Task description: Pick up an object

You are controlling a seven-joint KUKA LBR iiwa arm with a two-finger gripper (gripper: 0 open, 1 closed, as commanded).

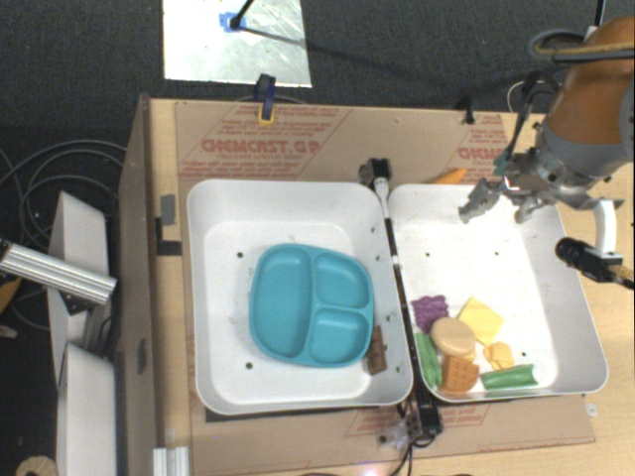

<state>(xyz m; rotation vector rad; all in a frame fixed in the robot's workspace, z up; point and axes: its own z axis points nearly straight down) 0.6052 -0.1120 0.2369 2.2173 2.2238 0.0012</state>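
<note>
The claw [501,198] is hanging over the far edge of the right bin [585,345], below the grey wrist and orange band of the arm [585,107] reaching in from the right. Its 2 fingers are showing apart, splayed to either side, with nothing between them, so it is carrying nothing.

The things to pick are lying clustered in the near corner of the right bin, well apart from the claw: a purple grape bunch [429,311], a yellow block [480,318], a round tan piece [453,337], a waffle-like orange piece [458,373], a small orange piece [498,353] and 2 green pieces, one [427,357] along the bin's left wall and one [509,375] near the front rim. Several are touching or overlapping. The left bin [213,266] is holding a blue divided plate [311,305], with a small brown thing [377,350] just beside it.

The step in hand looks like the approach. To do it well, the arm is needing to travel toward the near corner and choose a piece on the pile's edge; the yellow block or the front green piece look freest. Keeping the fingers wide while descending, straddling 1 piece only, and closing squarely across its narrow side should reduce slipping. Crowded neighbours and the bin wall are the likely spoilers
</note>
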